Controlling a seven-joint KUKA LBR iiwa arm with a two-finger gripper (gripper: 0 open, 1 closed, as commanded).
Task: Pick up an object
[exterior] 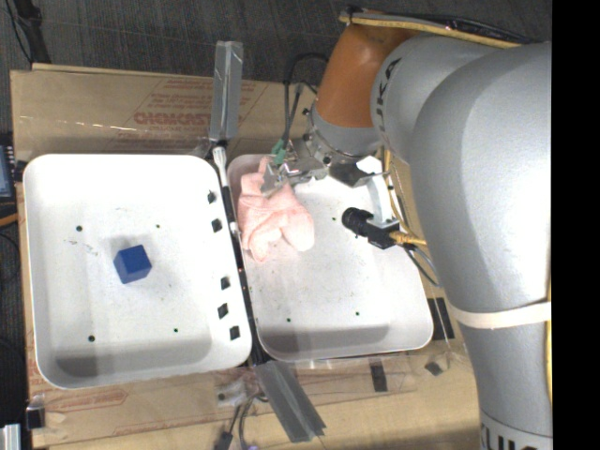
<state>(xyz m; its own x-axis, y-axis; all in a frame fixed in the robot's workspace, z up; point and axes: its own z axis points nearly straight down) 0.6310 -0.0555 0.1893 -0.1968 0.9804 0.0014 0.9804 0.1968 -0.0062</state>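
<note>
Gripper (275, 174) at pink cloth's (272, 218) top edge; finger state unclear, cannot tell. Risk: a thin pinch on loose folds just below slips out when lifted.

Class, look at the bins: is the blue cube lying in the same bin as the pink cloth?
No: the blue cube lies in the left bin, the pink cloth in the right bin.

open floor around blue cube (132, 262), pink cloth (272, 217) crowding divider corner
</note>
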